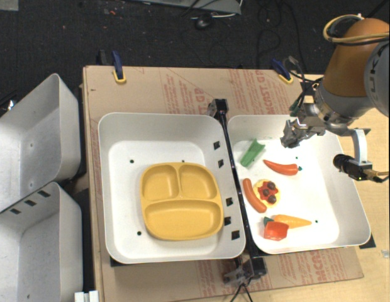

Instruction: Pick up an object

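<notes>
Tool (294,134) hangs over the right bin (349,187); finger state too dark to tell.

yellow divided tray (181,201) in white left bin (113,168); white right bin (346,219) holds green piece (252,153), red chili (282,167), red-orange sausage (251,195), orange carrot (292,220), red pepper (275,231).

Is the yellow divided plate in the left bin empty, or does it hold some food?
Empty. The yellow divided plate shows bare yellow in all three compartments; the toy foods lie in the right bin.
</notes>
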### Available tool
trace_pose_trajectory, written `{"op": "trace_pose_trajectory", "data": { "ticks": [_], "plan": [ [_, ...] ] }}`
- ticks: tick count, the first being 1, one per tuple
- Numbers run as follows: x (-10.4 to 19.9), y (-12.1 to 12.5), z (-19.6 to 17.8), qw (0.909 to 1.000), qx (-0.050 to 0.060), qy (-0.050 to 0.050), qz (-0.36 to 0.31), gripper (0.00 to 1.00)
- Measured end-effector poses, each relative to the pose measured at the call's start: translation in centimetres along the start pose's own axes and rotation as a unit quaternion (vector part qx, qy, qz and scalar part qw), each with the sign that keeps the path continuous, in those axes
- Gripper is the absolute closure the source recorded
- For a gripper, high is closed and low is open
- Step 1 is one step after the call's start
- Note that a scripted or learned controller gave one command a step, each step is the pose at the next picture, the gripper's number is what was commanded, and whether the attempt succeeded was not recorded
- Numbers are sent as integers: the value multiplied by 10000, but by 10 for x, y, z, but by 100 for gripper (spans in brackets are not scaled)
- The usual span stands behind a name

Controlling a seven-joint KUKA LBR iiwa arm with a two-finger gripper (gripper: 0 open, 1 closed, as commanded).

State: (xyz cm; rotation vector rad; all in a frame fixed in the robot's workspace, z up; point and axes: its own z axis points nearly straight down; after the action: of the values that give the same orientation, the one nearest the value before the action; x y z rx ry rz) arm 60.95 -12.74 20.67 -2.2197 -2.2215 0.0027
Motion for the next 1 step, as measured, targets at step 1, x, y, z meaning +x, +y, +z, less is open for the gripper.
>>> {"op": "trace_pose_trajectory", "data": {
  "ticks": [1],
  "plan": [
    [52,-3,2,10000,-2,13,-31,100]
  ]
}}
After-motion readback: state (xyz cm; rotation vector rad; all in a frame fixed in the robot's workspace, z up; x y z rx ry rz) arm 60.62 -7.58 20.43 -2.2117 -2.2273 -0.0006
